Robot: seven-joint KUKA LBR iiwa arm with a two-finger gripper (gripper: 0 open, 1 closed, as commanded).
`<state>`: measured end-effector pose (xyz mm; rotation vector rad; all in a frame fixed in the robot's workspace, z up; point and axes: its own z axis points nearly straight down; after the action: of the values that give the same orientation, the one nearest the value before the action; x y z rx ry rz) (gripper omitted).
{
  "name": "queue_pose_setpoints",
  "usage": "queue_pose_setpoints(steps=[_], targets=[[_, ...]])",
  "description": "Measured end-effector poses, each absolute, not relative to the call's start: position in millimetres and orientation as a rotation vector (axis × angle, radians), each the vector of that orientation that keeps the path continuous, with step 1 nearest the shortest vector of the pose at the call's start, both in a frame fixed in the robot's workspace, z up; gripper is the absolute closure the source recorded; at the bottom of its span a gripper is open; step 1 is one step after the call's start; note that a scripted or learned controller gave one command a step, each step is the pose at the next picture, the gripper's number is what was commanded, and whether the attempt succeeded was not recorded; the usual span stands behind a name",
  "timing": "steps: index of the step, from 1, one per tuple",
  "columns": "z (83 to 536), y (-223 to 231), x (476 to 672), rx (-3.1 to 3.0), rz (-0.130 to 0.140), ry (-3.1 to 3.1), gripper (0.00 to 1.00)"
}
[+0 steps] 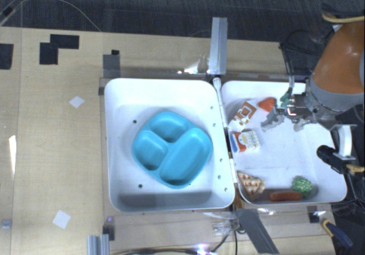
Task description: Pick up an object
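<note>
The wooden table (51, 151) carries two shallow white plastic bins side by side, so that things taken from one can go to the other. The left bin (117, 134) holds a single light blue plastic plate with three compartments (173, 149), lying flat near its middle. The right bin (336, 188) is where the small loose things lie, and any of them could serve as the object to pick up.

In the far left part of the right bin lies a small orange and white printed packet (246, 112), with an orange rounded toy piece (267, 103) just beside it on the right. Nearer, against the left wall, sits a small white carton with red and blue print (245, 141). Along the near wall lie a waffle-patterned brown toy (250, 182), a reddish-brown toy sausage (284, 195) and a green bumpy toy vegetable (302, 185), the last two close together.

The grey arm with the orange band (339, 68) reaches in from the right and hangs its metal claw (285, 116) over the far part of the right bin, just right of the orange piece and the packet. I cannot tell how wide the claw stands, and nothing is seen in it. Judging by its place, the far-left pair are the likeliest targets; they lie close together, which may make a clean grasp harder.
</note>
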<state>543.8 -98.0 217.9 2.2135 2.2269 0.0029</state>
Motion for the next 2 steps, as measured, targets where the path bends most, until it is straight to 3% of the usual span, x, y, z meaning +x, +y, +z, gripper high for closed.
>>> queue_pose_setpoints(steps=[1, 2], targets=[[183.6, -114.9, 615.5, 1.979, 0.004, 2.435, 0.00], [123.5, -132.3, 650.3, 1.432, 0.005, 2.787, 0.00]])
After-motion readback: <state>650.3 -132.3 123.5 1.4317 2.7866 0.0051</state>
